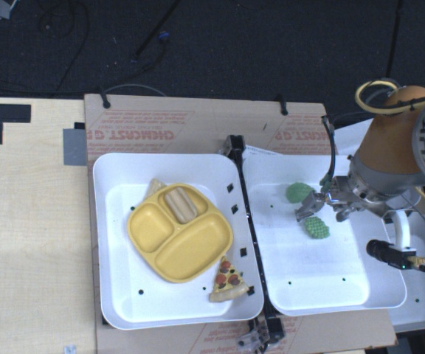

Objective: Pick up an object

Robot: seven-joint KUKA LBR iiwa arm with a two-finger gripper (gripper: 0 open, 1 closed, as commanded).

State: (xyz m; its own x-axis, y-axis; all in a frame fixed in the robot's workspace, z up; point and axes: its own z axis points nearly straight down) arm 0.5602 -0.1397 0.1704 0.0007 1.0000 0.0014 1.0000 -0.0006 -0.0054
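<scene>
Two green objects lie in the right bin (323, 286): a smooth round green piece (298, 192) and a bumpy green piece (316, 228) just below it. My gripper (312, 206) reaches in from the right and sits between them, its grey fingers (306, 207) pointing left, right beside the bumpy piece. Nothing is visibly lifted. The orange-banded arm (393, 146) stands over the bin's right side.
The left bin (116, 286) holds a yellow divided tray (181, 232) with a hot dog (181, 204) in its top compartment, and a pizza slice (229, 281) by its lower right corner. A black divider (243, 212) separates the bins.
</scene>
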